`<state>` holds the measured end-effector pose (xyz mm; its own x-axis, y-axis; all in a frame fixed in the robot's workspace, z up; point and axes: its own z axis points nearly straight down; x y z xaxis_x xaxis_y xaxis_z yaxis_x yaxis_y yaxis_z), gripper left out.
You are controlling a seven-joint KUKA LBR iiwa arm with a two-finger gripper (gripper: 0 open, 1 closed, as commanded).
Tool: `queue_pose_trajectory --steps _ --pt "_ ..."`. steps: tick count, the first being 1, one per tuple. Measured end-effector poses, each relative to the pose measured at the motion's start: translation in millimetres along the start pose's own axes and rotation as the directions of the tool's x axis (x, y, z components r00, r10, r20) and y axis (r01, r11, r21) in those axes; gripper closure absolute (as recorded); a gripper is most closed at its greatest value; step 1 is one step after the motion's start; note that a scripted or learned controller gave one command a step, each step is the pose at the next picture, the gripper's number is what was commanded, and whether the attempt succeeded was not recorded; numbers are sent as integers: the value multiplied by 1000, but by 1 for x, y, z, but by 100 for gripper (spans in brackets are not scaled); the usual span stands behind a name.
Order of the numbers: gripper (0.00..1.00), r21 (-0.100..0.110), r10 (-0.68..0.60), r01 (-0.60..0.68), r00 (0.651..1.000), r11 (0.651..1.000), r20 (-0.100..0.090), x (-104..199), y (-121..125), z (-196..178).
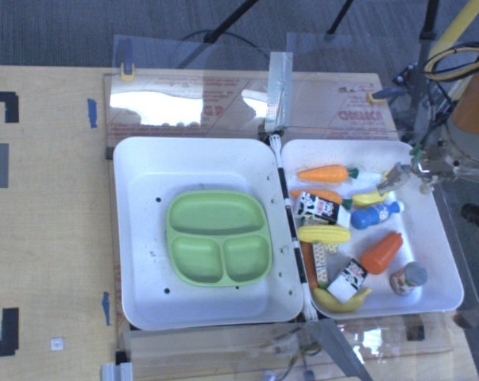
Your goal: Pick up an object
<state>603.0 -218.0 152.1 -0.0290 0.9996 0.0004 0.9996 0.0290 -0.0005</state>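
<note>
Pickable clutter packed in right bin (pixel 450 244), frame right: carrot (pixel 326 174), blue bottle (pixel 376 214), corn (pixel 324 234), banana (pixel 340 299). Green divided plate (pixel 218 237) alone in left bin (pixel 136 213). Gripper (pixel 398 177) low over right bin's upper-right corner, near carrot; jaws state unreadable, nothing seen pinched.

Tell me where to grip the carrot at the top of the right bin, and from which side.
Take the carrot across its thick orange middle, coming straight down from above. It lies flat, left to right, green top toward the gripper, with bare floor of the right bin behind it. Closing front to back probably suits it best.
</note>
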Motion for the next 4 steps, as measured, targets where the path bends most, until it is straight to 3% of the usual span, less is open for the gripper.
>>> queue_pose_trajectory --steps 1,2,3,4 --pt "0 -3 -216 216 976 976 -4 14 14 66" --pt "0 -2 -593 593 805 805 0 24 -9 66" --pt "0 -1 -588 588 809 809 11 33 63 32" --pt "0 0 -588 588 809 809 11 33 63 32"
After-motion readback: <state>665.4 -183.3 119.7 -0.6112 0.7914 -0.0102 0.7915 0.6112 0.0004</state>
